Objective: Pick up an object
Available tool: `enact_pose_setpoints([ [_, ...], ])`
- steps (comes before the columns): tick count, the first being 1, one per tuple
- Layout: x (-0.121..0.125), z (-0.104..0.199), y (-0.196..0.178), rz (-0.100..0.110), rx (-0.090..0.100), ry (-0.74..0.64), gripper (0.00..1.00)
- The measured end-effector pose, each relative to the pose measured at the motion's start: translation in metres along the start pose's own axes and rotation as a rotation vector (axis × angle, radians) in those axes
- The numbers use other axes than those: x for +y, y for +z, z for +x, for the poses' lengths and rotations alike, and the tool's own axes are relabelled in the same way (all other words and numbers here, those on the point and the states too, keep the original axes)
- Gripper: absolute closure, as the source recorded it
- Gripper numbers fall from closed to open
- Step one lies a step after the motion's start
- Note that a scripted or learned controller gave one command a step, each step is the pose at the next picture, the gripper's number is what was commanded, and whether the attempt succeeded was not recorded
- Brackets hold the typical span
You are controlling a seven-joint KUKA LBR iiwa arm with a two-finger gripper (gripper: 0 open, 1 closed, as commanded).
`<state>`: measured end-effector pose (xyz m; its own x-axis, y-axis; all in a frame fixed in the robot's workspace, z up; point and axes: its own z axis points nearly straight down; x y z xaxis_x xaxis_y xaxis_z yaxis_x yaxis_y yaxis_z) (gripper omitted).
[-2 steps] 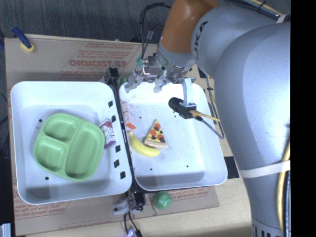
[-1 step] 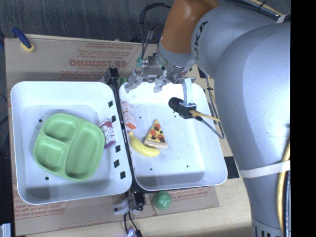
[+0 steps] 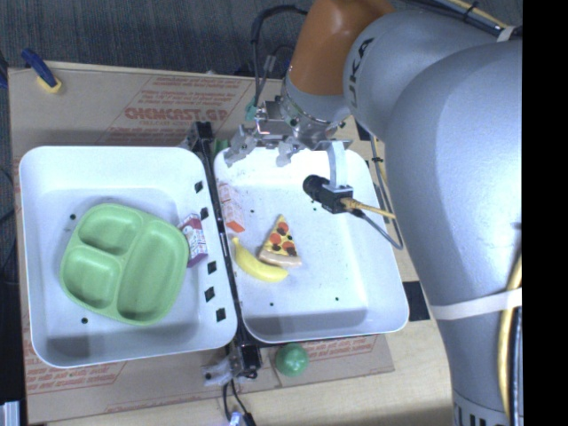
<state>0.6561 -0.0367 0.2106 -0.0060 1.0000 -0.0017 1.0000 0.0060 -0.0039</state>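
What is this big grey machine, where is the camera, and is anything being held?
The grey shape with the orange band is a robot arm. Its gripper hangs open over the far edge of the right bin, holding nothing. The one camera looks down at a slant from above the bench. The right bin holds a toy banana, a pizza slice and a small packet by its left wall. The left bin holds a green divided plate and a wrapper. A green ball lies outside the bins.

Red "CHEMCAST GP" on the cardboard (image 3: 115,87)
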Motion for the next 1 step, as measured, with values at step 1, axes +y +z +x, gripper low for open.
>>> enact_pose_setpoints([
  [1,0.0,0.0,0.0,0.0,0.0,0.0,0.0],
])
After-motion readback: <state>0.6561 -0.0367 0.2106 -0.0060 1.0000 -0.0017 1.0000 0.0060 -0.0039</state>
